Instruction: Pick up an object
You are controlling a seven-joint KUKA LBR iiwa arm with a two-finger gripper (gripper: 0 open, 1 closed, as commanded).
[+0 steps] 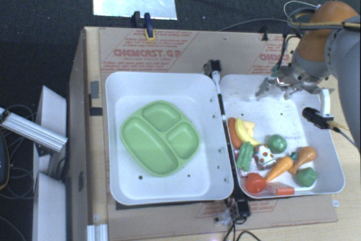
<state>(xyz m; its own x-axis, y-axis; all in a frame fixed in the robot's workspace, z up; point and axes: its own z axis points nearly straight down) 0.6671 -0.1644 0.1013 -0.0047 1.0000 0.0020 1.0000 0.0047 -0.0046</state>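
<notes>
The bench board (169, 48) reads "CHEMCAST G.P." in red print at the left, with the same print, partly hidden, at the right. The gripper (276, 89) hangs over the far end of the right bin (333, 175), fingers (263, 91) spread open, nothing between them. The toys lie heaped at that bin's near end: banana (244, 130), carrot (280, 167), tomato (255, 183), green balls (277, 143). The left bin (118, 189) holds a green tray (160, 137).

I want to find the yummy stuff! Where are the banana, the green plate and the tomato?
banana (246, 130), camera view, on the middle of its yellow curve.
green plate (159, 137), camera view, on the ridge where its compartments meet.
tomato (255, 183), camera view, on its red top.
</notes>
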